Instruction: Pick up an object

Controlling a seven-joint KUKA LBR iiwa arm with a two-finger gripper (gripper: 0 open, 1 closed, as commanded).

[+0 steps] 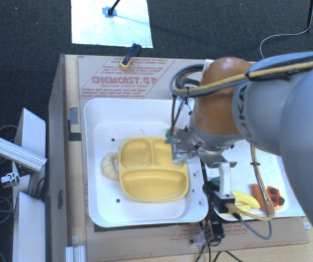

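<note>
We're losing most of the right bin (287, 203) under the arm (276, 108); only its near right corner is showing. The gripper (179, 146) is sitting at the yellow tray's (151, 171) right edge, and we're not resolving its fingers under the wrist. The arm itself is running off the right edge of frame. A pale ring-shaped item (110, 166) is tucked partly behind the tray's left edge. The yellow (244, 201) and orange-red (265, 196) bits in the right bin are too small to identify, and cables are crossing them.
</note>
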